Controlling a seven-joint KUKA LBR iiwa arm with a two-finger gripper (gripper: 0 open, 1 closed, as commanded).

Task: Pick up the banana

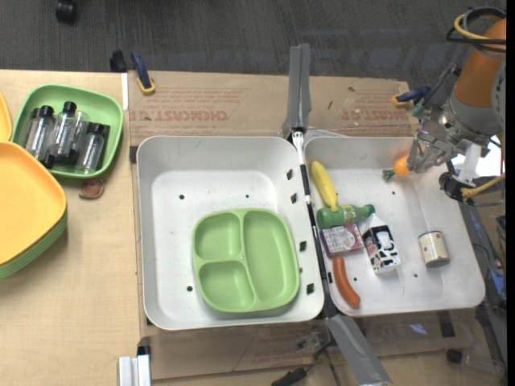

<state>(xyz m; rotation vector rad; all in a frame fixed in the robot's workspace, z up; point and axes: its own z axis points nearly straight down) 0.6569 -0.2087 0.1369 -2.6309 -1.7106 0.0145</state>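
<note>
The yellow banana (323, 184) lies in the right bin (451, 296), at its upper left, close to the divider between the bins. My gripper (420, 162) hangs over the bin's upper right corner, well to the right of the banana. A small orange object (400, 166) sits just left of the fingertips, at the bin's far wall. Nothing shows between the fingers.
Below the banana lie a green bottle (346, 215), a pink packet (340, 238), a red sausage (347, 284), a black-and-white box (382, 248) and a beige can (434, 248). A green divided plate (245, 260) sits in the left bin (161, 175). A green tray of bottles (68, 131) and orange plates (28, 207) rest at left.
</note>
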